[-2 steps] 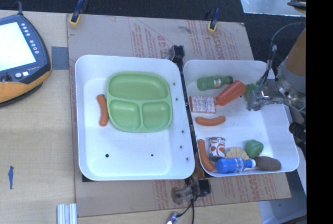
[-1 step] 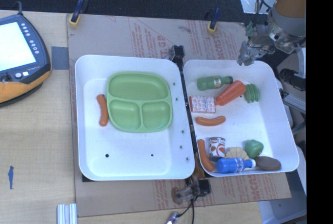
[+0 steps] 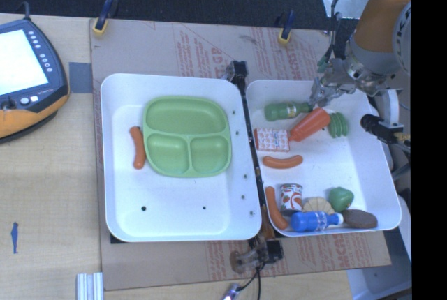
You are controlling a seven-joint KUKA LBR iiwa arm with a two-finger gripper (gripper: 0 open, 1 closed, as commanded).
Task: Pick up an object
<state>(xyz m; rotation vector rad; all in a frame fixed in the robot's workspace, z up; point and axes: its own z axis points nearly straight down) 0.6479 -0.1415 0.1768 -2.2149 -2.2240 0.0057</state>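
My gripper [image 3: 320, 94] hangs over the far side of the right bin [image 3: 380, 173], just above the thick end of an orange toy carrot [image 3: 309, 124] with a green top. A green bottle [image 3: 285, 111] lies to the gripper's left, close to it. In the same bin lie a red-and-white packet [image 3: 272, 139], a sausage [image 3: 282, 162], a small can [image 3: 290, 195], a blue bottle [image 3: 314, 221], a green pepper [image 3: 341, 198] and a brown potato [image 3: 360, 219]. Nothing is visibly lifted.
The left bin [image 3: 119, 194] holds a green divided plate [image 3: 187, 136] and an orange sausage [image 3: 138, 147]. A teach pendant [image 3: 28, 79] lies at the bench's left edge. Blue clamps [image 3: 103, 16] [image 3: 285, 26] hold the far edge of the board.
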